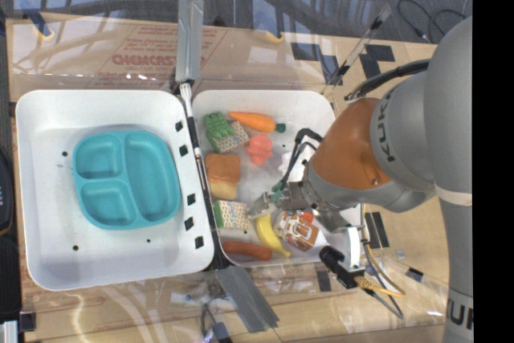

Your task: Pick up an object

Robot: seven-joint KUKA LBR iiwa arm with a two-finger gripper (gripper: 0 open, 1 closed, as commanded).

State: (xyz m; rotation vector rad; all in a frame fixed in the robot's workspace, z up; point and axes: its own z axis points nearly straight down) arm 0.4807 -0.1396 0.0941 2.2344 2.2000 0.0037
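Note:
The right bin holds several toy foods. An orange carrot lies at the back beside a green-topped block. A pink piece sits in the middle and a bread loaf at the left. Toward the front are a patterned block, a yellow banana, a red sausage and a white pack with an orange label. My gripper hangs low over the bin's front middle, just above the banana and the labelled pack. The wrist hides what lies under it.
The left bin holds a teal divided tray. A grey bar stands behind the seam between the bins. The arm's orange band covers the right bin's right side.

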